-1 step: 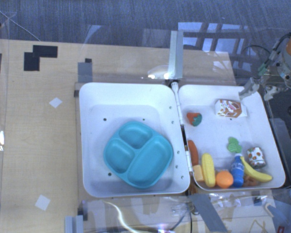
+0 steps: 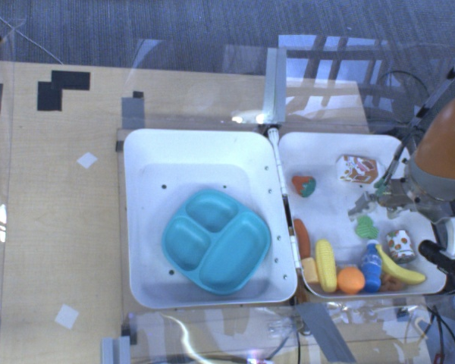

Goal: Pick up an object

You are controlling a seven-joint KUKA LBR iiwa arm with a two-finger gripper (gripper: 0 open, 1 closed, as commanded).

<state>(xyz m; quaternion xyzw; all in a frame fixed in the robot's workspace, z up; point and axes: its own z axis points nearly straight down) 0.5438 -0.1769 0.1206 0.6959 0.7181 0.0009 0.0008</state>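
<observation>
My jaws [image 2: 373, 197] hang low over the right bin [image 2: 322, 149], near its middle. I cannot tell how they stand, for they are small and dark here. Nothing shows between them.

Just up from my jaws lies a white packet [image 2: 357, 169] with red and brown marks on it. The marks are too small for me to read. Just below my jaws sits a small green thing [image 2: 366, 228]. To the left is a little red and teal toy [image 2: 304, 185], with bare white floor around it.

The near edge of this bin is crowded. A red sausage shape [image 2: 302, 238] lies by the left wall. Next come a yellow corn cob [image 2: 326, 265], an orange [image 2: 350, 280], a blue bottle [image 2: 371, 267] and a banana [image 2: 400, 268], all touching or close together. A white cup with brown spots [image 2: 400, 244] stands just above the banana. I cannot read any words on the bottle.

The left bin [image 2: 148, 158] holds a blue plate with three parts [image 2: 216, 240]. It sits toward the near right corner, and the bin has lots of bare floor at the top and left.

Both bins sit side by side on the table [image 2: 53, 226]. Black squares [image 2: 63, 87] are stuck on the table at the far left.
</observation>
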